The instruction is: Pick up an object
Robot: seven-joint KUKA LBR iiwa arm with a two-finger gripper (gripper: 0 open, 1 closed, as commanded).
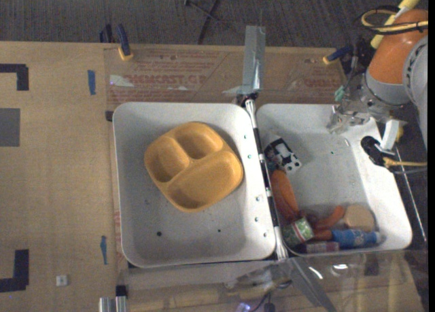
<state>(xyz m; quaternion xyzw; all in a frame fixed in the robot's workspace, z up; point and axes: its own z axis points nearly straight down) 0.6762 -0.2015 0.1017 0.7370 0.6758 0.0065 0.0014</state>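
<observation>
My claw (344, 119) hangs over the far right corner of the right bin (326, 168); how far it is open, I cannot tell. Against the bin's left wall lies 1 orange carrot (285, 195), untouched.

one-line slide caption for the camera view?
Pincer over right bin's far corner; yellow tray in left bin.
</observation>
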